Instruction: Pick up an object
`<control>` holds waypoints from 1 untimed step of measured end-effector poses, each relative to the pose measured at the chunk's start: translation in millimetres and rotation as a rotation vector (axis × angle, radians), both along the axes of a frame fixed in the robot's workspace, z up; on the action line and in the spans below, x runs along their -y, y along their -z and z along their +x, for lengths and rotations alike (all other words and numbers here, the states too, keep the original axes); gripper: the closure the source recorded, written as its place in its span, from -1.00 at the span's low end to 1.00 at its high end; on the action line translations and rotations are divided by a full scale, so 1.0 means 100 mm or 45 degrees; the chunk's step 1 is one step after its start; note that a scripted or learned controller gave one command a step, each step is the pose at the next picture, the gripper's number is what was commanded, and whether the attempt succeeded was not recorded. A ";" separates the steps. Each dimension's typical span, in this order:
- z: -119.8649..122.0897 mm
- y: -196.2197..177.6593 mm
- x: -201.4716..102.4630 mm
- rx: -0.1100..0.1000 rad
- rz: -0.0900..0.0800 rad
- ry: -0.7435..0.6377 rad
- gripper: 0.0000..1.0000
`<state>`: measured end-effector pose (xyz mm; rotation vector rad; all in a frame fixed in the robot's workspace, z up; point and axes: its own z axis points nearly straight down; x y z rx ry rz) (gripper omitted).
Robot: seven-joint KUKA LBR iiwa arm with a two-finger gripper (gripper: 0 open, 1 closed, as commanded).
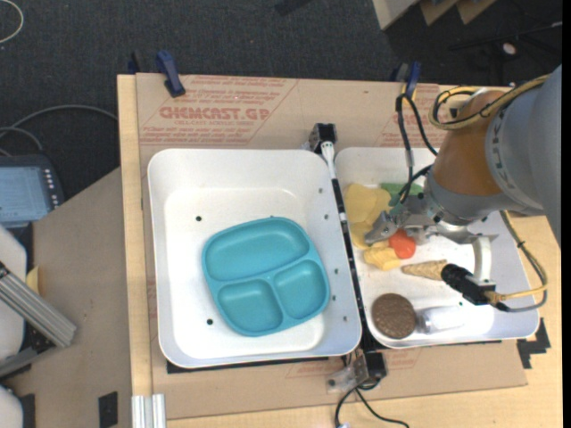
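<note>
Down low in the right bin [513, 324], end effector [399, 230] among toy food, just over a small orange piece [403, 246]. Cannot tell how wide open. Could miss, or bump the yellow piece [364, 205] nearby.

arm [508, 141] cut off at right edge; it hides the far part of right bin [513, 324] (green item [393, 188] mostly covered), fingertips unreadable
</note>
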<state>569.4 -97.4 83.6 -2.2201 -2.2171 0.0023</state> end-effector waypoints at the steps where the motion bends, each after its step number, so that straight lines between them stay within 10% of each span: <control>1: 0.02 -0.12 0.00 0.007 -0.002 -0.001 1.00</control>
